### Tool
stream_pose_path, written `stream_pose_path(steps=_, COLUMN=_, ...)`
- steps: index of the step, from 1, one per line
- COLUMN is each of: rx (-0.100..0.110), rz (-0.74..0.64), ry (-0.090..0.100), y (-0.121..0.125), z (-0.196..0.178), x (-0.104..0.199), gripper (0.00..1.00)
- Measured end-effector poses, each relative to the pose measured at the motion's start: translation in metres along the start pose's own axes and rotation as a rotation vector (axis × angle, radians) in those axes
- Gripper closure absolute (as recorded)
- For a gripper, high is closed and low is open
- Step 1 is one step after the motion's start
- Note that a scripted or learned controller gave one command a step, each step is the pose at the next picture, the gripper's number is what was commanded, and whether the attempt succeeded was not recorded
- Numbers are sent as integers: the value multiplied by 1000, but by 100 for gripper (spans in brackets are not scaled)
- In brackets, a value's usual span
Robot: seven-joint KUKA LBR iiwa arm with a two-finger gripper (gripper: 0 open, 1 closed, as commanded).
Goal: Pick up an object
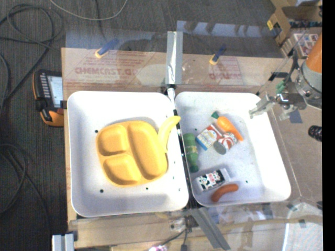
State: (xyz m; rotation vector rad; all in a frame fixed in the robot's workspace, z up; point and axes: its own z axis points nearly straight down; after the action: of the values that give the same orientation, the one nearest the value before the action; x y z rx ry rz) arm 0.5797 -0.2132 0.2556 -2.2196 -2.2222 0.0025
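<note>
Yellow tray [133, 153] in left bin [78, 192]; carrot [229, 127], sausage [224, 191], cartons in right bin [275, 177].

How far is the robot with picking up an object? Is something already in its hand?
Nothing looks picked yet. The hand sits at the right bin's upper right rim with nothing visible in it. The carrot, sausage and cartons lie in that bin. The whole job is left: reach an object, close on it, lift.

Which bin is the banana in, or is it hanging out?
Partly out: the banana leans on the left bin's right wall beside the yellow divided tray, tip over the rim.
</note>
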Motion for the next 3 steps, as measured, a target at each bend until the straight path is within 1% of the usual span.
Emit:
stream_pose_path(steps=1, rx=0, rz=-150, ry=1, y=28, z=104, x=20, gripper=0)
stream_pose_path(steps=2, rx=-24, rz=-158, ry=-8, y=37, z=156, x=41, gripper=0)
stream_pose_path(steps=3, rx=-29, rz=-159, ry=-4, y=39, z=146, x=44, gripper=100)
